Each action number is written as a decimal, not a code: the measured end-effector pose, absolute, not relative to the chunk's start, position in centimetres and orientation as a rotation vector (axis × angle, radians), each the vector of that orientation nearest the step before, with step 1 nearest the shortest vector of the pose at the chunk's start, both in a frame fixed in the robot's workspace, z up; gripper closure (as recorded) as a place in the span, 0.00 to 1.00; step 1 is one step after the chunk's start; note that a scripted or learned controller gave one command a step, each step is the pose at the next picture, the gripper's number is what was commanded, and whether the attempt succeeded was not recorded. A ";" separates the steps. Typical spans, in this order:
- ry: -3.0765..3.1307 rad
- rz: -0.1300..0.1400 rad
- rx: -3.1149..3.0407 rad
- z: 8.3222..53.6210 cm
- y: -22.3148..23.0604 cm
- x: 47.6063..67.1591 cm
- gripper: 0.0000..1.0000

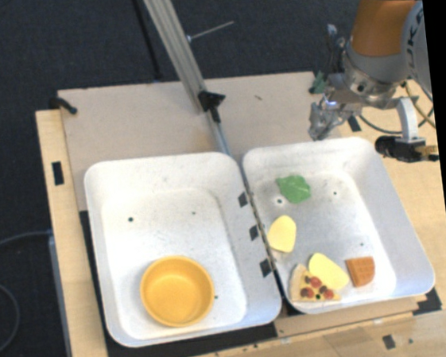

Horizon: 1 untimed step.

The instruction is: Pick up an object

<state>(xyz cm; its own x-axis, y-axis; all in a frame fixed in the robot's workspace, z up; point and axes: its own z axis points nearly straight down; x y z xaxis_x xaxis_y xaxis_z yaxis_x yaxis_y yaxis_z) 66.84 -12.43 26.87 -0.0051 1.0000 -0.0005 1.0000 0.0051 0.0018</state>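
Nearest edge, right-hand shallow white bin (385, 195): a wedge of toy pizza with red dots (309, 287) lies in the near left corner, and a pale yellow rounded piece (327, 270) overlaps its right side. Just right of that, a small orange block (361, 271), close to but apart from the yellow piece. Left-hand white bin (114, 202): a round yellow-orange plastic bowl (176, 290), upright, in the near part.

Farther in, right bin: a pale yellow egg-shaped slice (282, 234) near the left wall, then a flat green leaf-like piece (294, 188) beyond it, towards the far side.

Far right: the grey arm with the orange band (379, 4) hangs over the bench. Its metal two-finger gripper (324, 120) sits at the far rim of the right bin, well apart from every object. Nothing seen in it. How wide it stands: cannot tell from here.
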 end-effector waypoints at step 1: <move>2.228 0.002 2.215 27.4 -7.8 66.1 1.00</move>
<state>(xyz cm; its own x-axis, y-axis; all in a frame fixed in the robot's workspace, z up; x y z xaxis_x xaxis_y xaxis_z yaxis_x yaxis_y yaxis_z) 66.09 -7.82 27.40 -0.0060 1.0000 0.0008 1.0000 0.0060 0.0012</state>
